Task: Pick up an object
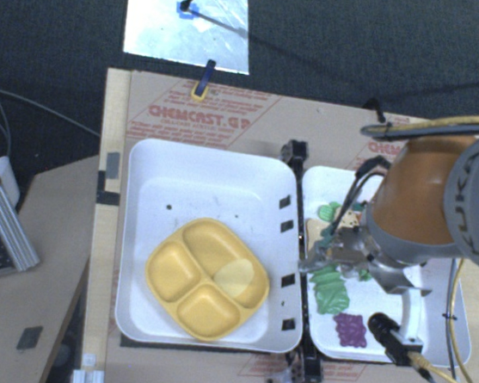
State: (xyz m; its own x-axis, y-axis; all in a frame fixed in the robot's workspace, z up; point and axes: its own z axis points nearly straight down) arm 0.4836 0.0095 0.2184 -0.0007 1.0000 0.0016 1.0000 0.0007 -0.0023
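The right bin (439,341) holds a green leafy toy (329,293), a purple bunch of grapes (350,329) near its front edge, and a smaller green piece (330,212) near the back. My gripper (330,260) hangs low over the left side of this bin, directly behind the green leafy toy. The grey and orange wrist (420,204) hides most of the bin's middle and the gripper's lower end. I see no object lifted off the bin floor.
A yellow divided plate (205,278) lies in the left bin (180,179). A black divider with clips (291,227) runs between the two bins. A black cable fitting (391,337) hangs off the arm over the right bin's front.
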